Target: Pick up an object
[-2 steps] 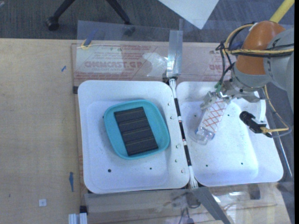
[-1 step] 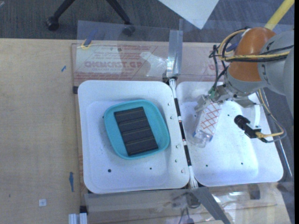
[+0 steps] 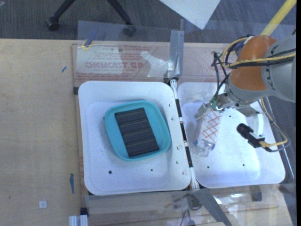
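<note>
Item 1, right bin: a clear bottle lies on its side along the bin's left wall, about midway between the far and near edges. Its narrow end points toward the near edge. A wrap with a red lattice pattern covers its middle. I can read no brand or words on it.

Item 2, gripper: it is down at the far end of the bottle, touching it or just above it. From this slant I cannot tell whether it is spread, pressed together or pinching the bottle.

Item 3, left bin: a teal dish sits at the centre, well apart from the arm. A dark ribbed block lies in it. Neither shows a label.

Item 4, clear sheet: it lies flat beyond the far edges of both bins. It carries red lettering that looks like "CHEMCAST GP", though it is faint and I would not vouch for every letter.

Step in hand, as I judge it: the grasp attempt on the bottle, with the tool at the object and no lift yet evident.

Next move calls for a confirmed, firm closure across the bottle's body, then a straight rise clear of the left wall. The bottle looks light, smooth and round, so it may roll or slip out.
</note>
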